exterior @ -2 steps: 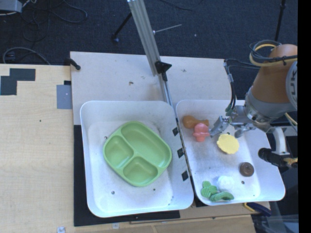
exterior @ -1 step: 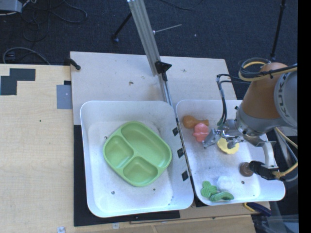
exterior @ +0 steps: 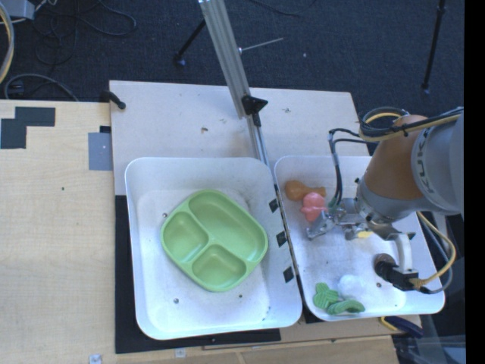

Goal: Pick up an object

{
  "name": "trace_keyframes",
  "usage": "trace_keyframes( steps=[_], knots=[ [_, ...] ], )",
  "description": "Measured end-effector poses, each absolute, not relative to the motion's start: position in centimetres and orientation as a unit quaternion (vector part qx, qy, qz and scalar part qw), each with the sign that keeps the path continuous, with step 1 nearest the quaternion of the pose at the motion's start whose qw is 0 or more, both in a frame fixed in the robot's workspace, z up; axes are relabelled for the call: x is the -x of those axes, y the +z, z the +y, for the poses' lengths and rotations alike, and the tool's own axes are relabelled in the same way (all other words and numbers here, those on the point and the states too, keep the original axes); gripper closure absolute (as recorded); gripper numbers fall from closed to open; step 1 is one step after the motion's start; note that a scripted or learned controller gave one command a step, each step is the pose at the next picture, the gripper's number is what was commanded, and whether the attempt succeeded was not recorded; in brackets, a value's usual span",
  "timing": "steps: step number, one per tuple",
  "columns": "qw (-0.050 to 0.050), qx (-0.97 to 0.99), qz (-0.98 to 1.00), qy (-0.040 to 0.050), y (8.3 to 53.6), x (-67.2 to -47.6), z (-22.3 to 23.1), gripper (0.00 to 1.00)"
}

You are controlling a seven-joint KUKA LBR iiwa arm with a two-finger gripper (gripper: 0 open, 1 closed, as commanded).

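Note:
My gripper point(exterior: 318, 224) is low inside the right bin point(exterior: 424, 303), reaching in from the right. Its tip is just below and touching or nearly touching a small pink object point(exterior: 311, 203). An orange object point(exterior: 294, 189) lies right behind the pink one, near the bin's far left corner. A green toy point(exterior: 336, 301) rests at the bin's near edge, with a pale translucent object point(exterior: 349, 283) beside it. I see nothing clearly held by the gripper.
The left bin point(exterior: 144, 279) holds a light green divided plate point(exterior: 214, 239). A grey metal bar point(exterior: 231, 55) slants up from the divider between the bins. The arm's cables point(exterior: 345, 146) loop over the right bin's far side.

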State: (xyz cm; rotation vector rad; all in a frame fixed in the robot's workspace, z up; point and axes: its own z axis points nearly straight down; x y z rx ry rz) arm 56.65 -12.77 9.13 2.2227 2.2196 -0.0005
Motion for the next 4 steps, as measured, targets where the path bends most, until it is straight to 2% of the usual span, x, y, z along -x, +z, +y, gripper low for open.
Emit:
trace_keyframes(
  steps=[1, 3, 4],
  knots=[
    [0.000, -0.709, 0.705, 0.0001, 10.2, -56.6, -12.8, 1.00],
    [0.002, -0.707, 0.708, 0.0013, 22.4, -58.1, -12.8, 1.00],
    [0.002, -0.706, 0.708, 0.0015, 28.5, -57.9, -12.3, 1.00]
  ],
)
